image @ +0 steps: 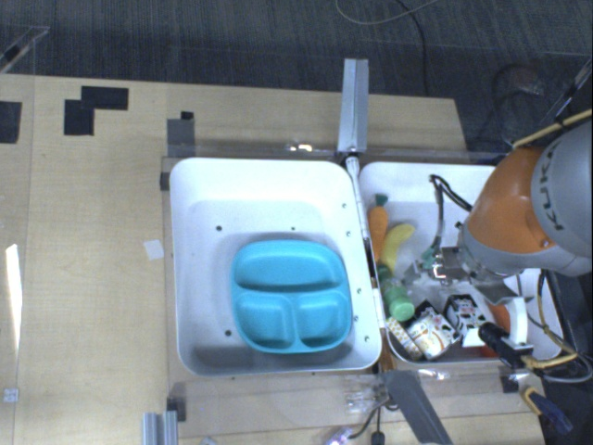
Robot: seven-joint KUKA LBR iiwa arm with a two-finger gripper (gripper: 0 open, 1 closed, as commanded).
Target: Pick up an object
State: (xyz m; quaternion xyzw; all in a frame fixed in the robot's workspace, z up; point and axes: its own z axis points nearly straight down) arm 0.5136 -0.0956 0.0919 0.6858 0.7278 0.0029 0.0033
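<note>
Camera view: the arm is down in the right bin, with its hand low over the clutter at the near end. Can't tell if the hand is spread or pinching anything. Just left of the hand sit a yellow banana, a carrot and a green thing; a small patterned can lies right under it. Looks like the reaching-in step to me. Next it needs a clean pinch, then a lift.
</note>
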